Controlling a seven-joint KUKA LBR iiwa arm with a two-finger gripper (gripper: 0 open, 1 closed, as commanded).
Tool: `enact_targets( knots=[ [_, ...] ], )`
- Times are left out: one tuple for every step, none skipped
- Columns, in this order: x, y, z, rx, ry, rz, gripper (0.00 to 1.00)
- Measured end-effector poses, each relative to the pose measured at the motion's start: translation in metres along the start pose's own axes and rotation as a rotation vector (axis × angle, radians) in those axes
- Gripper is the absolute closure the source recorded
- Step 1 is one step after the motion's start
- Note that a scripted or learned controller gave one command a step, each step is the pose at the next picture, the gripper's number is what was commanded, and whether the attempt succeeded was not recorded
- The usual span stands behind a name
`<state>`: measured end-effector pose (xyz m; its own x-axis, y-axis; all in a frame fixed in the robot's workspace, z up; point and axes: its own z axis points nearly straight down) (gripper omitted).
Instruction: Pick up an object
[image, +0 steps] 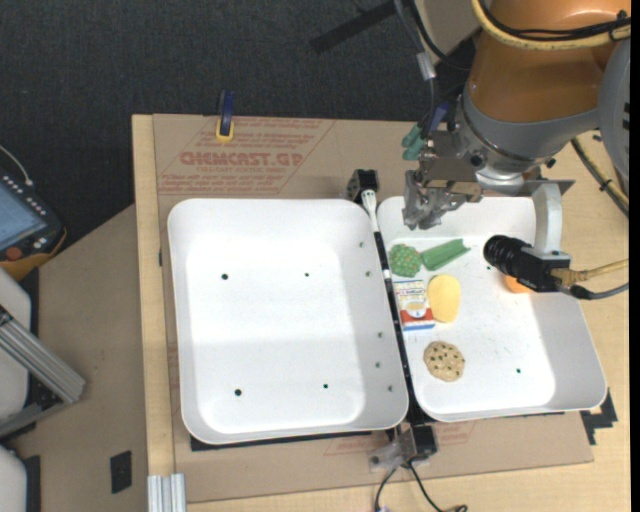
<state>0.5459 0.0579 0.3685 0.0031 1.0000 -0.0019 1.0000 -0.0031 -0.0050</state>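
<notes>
The counter (100, 300) carried two shallow white bins side by side on a brown cardboard sheet (250, 150). Red printing on the cardboard read "CHEMCAST G P" with smaller lines above and below that were too blurred to read. A blue-and-yellow clamp (226, 117) gripped the far edge of the cardboard.

The left bin (200, 225) showed only small dark dots on its floor. The right bin (570, 350) held all of the objects. A green broccoli-like piece (405, 261) lay against the bin's left wall, just beside an elongated green piece (446, 253). A small carton (413, 303) with a red and blue label lay nearer the front, touching a yellow rounded object (445, 298); its label text was illegible. A chocolate-chip cookie (444, 360) lay near the front edge. An orange object (516, 283) lay toward the right wall, partly hidden by a black cylindrical fitting (520, 260).

The end effector (428, 213) hung over the far left corner of the right bin, above the green pieces. Its open-or-closed state could not be determined, and nothing was visible in its grip.
</notes>
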Motion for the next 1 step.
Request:
enact_targets(
  knots=[
    [-0.0006, -0.0164, 0.0344, 0.002, 0.001, -0.002, 1.0]
  ],
)
